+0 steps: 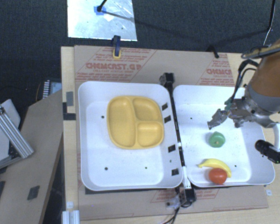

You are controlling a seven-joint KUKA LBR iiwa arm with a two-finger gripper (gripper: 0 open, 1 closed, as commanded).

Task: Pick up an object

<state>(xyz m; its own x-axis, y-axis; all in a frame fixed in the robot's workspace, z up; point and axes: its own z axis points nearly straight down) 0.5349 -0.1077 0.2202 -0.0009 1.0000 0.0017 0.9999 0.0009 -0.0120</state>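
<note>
A small green round fruit (217,139) lies in the middle of the right bin (196,101). Near that bin's front edge a yellow banana (214,164) rests against a red tomato (218,176). My gripper (218,118) hangs over the right bin, just above and slightly left of the green fruit and apart from it. The grey arm with its orange band (270,71) comes in from the right.
The left bin (91,171) holds a yellow divided plate (134,122). A black divider (173,129) runs between the two bins. A shiny metal sheet (101,12) lies on the dark floor behind the bench. A black bracket (270,152) sticks out at the right bin's edge.
</note>
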